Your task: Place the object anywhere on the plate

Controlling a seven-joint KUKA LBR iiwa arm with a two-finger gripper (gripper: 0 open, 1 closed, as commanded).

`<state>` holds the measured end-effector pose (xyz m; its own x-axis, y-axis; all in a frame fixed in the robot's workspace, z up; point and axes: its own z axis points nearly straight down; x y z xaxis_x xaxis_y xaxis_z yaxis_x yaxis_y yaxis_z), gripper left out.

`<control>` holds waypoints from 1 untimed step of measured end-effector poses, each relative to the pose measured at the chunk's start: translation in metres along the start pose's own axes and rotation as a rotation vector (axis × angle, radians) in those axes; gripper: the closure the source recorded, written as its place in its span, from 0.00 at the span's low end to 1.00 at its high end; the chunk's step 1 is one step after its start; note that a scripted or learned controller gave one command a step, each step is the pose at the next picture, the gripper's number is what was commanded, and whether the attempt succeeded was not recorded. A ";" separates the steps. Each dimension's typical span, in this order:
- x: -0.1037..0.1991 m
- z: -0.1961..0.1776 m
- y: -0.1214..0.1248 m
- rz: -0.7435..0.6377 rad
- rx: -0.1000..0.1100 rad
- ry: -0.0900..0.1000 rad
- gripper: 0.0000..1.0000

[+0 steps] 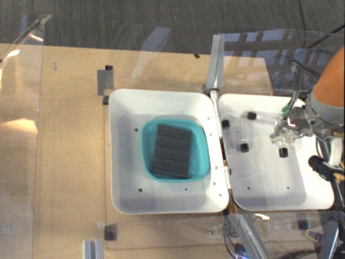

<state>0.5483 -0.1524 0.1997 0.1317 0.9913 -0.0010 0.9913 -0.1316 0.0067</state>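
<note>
On the teal plate (202,155) in the left bin (121,144), a dark ribbed block (172,151) lies flat, well inside the rim. Its long axis runs from the near edge of the bench toward the far edge, tilted a little so the far end leans to the right of the view; neither end looks like a front, so it points no particular way. As things lie, the placing looks done.

Across the divider, the right bin (259,188) carries a few small dark bits, and the gripper (285,129) hangs over its far right part, well apart from the block. Whether it is released or clenched I cannot tell; nothing of the task's object is with it.

The risk from here, as I judge it, is a return sweep over the left bin: a low pass could nudge the block or slide the plate, since both sit loose.
</note>
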 end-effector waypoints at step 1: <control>0.107 -0.021 -0.031 -0.072 0.000 0.002 1.00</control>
<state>0.5310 -0.0421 0.2206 0.0595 0.9982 0.0007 0.9982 -0.0595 0.0065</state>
